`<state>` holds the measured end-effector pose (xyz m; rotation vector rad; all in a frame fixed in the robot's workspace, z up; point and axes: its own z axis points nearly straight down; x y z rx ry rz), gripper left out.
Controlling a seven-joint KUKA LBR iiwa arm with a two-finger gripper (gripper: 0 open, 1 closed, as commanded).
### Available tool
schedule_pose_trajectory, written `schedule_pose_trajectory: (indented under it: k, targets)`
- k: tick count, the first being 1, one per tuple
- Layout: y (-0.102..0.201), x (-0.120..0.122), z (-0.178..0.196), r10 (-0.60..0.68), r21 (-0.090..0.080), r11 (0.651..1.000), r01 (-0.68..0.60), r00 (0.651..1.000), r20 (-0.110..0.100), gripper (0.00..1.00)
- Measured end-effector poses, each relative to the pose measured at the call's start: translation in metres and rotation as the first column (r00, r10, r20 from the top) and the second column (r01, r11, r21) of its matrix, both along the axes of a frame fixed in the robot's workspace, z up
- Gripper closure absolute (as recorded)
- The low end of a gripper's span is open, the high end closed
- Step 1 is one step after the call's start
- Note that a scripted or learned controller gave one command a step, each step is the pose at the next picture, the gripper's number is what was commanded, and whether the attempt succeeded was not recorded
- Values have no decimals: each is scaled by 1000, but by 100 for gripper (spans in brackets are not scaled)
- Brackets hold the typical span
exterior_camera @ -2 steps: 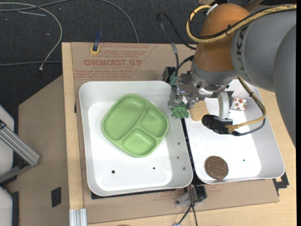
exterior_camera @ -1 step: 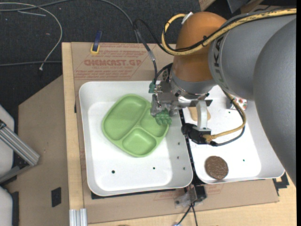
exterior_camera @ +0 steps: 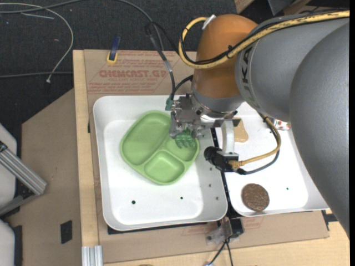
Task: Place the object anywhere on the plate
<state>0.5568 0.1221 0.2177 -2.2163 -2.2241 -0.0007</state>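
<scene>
The end effector [exterior_camera: 183, 127] hangs over the right rim of the light green divided plastic plate [exterior_camera: 157, 147] in the left white bin [exterior_camera: 111, 204]. A small dark green object [exterior_camera: 186, 141] sits at its tips; grip cannot be told. Best shift left toward a compartment's middle before releasing.

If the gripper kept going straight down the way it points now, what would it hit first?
Most likely the green plate. The gripper points down over the plate's right edge, with a small dark green object at its tip. Depth is unclear from this slanted view, so it may already be touching the plate.
</scene>
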Motion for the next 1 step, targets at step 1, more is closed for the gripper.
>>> schedule_pose_trajectory:
  k: [1]
  targets:
    - [-1, 0, 0, -3, 0, 1000, 3, 1000, 0, 0]
